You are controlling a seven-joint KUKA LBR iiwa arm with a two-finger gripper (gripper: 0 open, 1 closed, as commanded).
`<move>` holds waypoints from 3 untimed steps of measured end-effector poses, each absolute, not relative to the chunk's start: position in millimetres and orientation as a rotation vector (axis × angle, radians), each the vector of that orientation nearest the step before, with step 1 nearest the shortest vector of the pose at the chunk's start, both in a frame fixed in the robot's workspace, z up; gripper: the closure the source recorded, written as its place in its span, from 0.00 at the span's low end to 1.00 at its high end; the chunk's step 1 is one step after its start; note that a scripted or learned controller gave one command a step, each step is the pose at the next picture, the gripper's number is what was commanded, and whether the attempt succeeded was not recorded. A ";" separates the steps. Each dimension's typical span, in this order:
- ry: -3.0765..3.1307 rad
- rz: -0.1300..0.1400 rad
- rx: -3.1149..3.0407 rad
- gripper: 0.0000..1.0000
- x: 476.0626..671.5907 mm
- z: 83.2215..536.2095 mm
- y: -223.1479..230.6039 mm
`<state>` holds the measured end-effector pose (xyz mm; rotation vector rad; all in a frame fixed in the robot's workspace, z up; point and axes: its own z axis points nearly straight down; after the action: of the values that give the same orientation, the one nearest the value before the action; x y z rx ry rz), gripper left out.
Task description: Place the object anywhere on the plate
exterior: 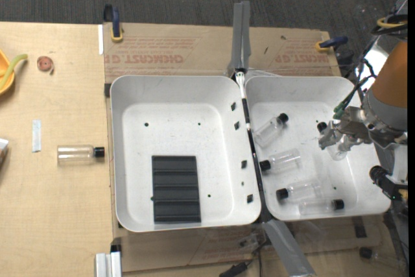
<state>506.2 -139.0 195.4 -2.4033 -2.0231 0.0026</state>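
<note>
Pincer (337, 139), state indeterminable, hung low over the right bin (363, 209) among clear vials (283, 161) lying to its left and below, long axes roughly crosswise; dark ridged plate (176, 189) lay well leftward in the left bin (123, 159).

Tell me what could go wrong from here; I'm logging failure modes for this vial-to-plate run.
1. The gripper hangs at the right bin's right side over something clear; whether it grips a vial cannot be told, so the pick may come up empty.
2. The clear vials lie close together, so a finger could nudge a neighbour.
3. The dark ridged plate sits in the left bin, across the raised divider; a low carry might clip it.
</note>
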 end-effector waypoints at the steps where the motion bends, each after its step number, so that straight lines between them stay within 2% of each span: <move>1: -2.023 0.003 -2.403 0.00 506.2 195.4 -139.0; 2: -1.982 0.005 -2.438 0.00 603.7 249.5 -123.1; 3: -1.933 0.006 -2.476 0.00 628.8 249.5 -200.8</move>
<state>628.8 -200.8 249.5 -2.4763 -1.9329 0.0058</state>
